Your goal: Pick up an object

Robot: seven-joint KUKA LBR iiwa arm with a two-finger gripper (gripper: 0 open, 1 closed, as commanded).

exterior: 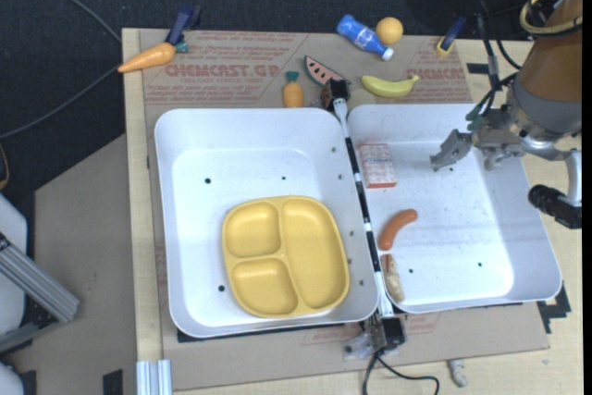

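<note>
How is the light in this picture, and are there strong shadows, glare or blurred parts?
In the camera view the light is soft and even; the yellow plate and the sausage throw only faint shadows on the white bins, with no hard glare. The gripper looks slightly soft, and the dark floor beyond the bench is dim.

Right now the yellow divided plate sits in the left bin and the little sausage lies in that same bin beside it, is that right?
Not quite. The yellow divided plate does sit in the left bin, but the sausage lies in the right bin, near the wall the two bins share. The camera view shows it.
</note>
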